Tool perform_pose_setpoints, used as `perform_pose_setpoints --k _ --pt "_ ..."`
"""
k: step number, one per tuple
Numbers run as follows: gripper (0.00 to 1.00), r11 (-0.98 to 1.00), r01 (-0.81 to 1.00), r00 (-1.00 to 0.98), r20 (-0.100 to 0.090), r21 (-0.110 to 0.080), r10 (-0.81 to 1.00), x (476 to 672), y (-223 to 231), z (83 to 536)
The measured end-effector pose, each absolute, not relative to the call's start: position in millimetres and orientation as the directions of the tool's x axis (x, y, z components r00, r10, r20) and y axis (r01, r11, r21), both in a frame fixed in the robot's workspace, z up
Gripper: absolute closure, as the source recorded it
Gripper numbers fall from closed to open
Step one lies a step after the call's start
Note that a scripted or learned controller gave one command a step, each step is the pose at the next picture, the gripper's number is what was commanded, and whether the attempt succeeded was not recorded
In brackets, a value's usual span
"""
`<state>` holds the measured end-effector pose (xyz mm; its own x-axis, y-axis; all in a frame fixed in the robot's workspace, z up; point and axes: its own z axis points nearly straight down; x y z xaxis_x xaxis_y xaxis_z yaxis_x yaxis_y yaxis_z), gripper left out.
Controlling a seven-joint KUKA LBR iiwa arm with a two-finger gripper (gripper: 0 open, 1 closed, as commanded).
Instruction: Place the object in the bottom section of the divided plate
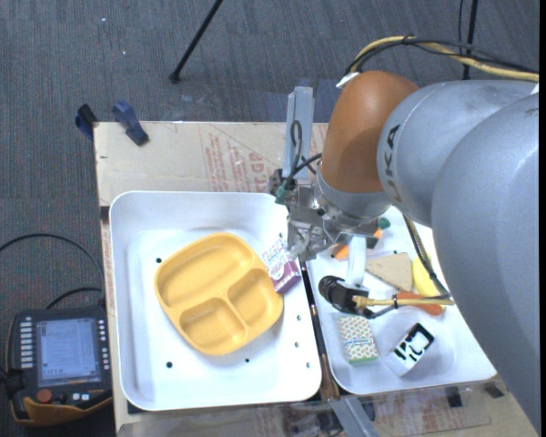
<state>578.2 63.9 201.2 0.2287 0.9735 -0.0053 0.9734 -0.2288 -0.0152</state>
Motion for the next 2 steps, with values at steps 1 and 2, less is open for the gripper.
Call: perform_pose_setpoints --k 1,2 --pt "1.0 -0.287 0.958 0.287 -0.004 -0.009 0.958 515.0 112 199" --pt "1.0 -0.073 0.997 0.073 -0.003 -0.007 0.997 504.5 155 219"
